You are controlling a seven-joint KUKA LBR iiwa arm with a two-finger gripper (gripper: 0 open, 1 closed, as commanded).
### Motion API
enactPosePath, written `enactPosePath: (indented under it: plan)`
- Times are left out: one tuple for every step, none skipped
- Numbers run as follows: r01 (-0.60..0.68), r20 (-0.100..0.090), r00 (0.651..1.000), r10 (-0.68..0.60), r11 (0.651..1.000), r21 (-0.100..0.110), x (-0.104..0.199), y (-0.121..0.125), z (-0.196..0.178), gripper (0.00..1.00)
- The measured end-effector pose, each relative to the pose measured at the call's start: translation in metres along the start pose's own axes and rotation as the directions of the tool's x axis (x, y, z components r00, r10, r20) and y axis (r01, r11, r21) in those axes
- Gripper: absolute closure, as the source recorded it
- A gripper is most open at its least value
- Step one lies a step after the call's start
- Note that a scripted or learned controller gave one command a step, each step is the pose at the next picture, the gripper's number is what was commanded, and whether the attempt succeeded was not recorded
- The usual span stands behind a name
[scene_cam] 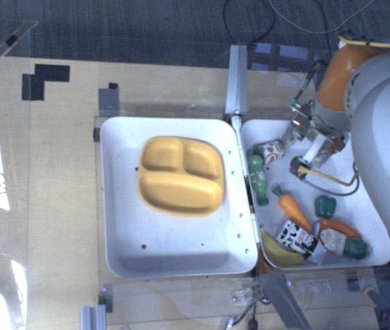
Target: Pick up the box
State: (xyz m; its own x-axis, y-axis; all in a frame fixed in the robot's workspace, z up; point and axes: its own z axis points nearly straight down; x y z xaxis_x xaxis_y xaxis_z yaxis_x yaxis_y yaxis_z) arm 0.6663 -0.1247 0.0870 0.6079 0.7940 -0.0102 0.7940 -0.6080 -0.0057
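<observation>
Hand (296, 128): hangs over far end of right bin (267, 128); spread or pressed together, cannot tell. Box (296, 235), black-and-white patterned: lies well apart from hand, toward bin's near edge, touching banana (280, 254). Carrot (295, 212): between hand and box. Yellow divided tray (179, 174): in left bin (122, 246), well apart from hand.

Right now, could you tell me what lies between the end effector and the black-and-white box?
A carrot lies between the end effector and the black-and-white box, close to the box, as the camera view shows.
</observation>
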Motion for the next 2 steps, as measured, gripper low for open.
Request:
enactPosePath:
  plan:
    - [-0.273, -0.015, 0.962, 0.273, 0.962, -0.007, -0.021, 0.015, -0.064, 0.0]
    - [-0.214, -0.013, 0.977, 0.214, 0.977, -0.006, -0.085, 0.022, -0.067, 0.0]
